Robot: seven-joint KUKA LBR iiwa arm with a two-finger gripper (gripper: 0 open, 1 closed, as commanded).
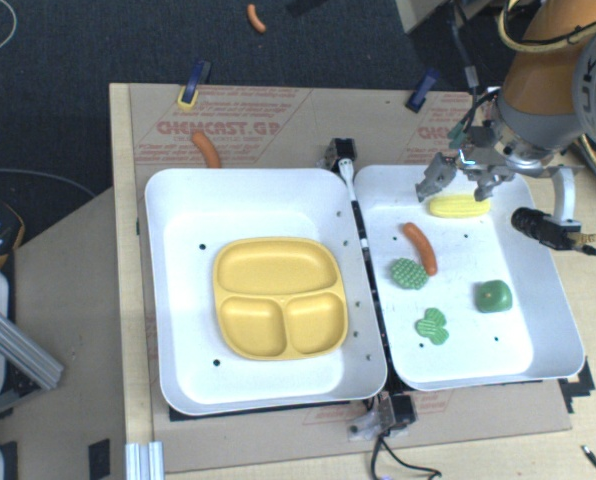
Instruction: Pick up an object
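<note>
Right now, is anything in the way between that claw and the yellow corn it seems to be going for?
Nothing visible. The gripper hangs right above the corn at the far end of the right bin. The sausage and the green pieces lie nearer the camera, apart from the corn.

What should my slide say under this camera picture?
Gripper hovers by the yellow corn in the right bin.

Yellow tray (278, 298), white bins (168, 268), green pepper (494, 296), orange sausage (419, 247)
</note>
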